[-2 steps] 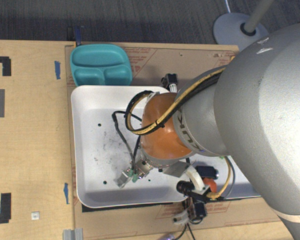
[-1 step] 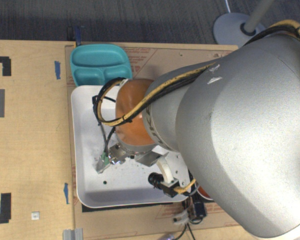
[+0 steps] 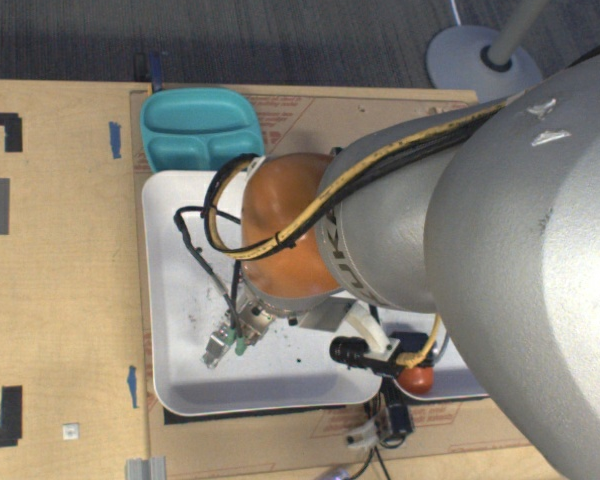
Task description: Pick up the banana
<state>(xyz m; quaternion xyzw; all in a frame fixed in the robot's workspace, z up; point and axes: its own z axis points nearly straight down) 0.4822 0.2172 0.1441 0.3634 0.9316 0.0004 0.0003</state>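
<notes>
Grey arm (image 3: 480, 208) low, end effector (image 3: 225, 340) down

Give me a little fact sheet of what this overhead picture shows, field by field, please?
arm: grey arm with an orange band, reaching in from the right over a bin
gripper: gripper low over the bin floor
bin: white bin on the bench
tray: teal tray at the bin's far edge
small item: red-orange object near the bin's right, partly hidden
banana: cannot tell where it is
</notes>
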